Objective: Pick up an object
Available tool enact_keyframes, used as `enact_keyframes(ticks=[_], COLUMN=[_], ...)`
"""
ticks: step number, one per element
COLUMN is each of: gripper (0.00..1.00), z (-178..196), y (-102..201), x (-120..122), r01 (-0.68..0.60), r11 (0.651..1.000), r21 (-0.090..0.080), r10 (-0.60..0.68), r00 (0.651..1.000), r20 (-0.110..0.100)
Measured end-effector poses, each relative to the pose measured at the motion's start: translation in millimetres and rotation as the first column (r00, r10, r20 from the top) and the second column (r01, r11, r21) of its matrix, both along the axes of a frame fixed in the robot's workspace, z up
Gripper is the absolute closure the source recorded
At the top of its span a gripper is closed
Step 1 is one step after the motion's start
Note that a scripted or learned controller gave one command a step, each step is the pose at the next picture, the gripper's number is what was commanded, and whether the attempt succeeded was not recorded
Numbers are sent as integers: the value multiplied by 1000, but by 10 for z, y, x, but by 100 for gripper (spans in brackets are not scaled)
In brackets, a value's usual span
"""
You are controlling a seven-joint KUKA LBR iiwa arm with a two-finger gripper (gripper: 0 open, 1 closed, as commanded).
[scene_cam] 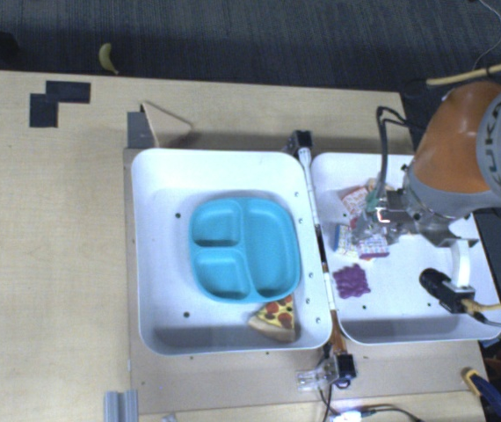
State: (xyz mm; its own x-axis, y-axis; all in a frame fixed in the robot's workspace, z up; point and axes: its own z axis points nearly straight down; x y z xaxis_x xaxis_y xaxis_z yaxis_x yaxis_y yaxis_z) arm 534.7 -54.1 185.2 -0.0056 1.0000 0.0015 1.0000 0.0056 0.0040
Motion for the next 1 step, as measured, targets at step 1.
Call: enact_keyframes(ticks=[1], gripper=[100], z=[-9], y=[730], x=[242], r01=[0], r11=[1000], r21=[0], r10=[0], r00=[1000], r20=[-2])
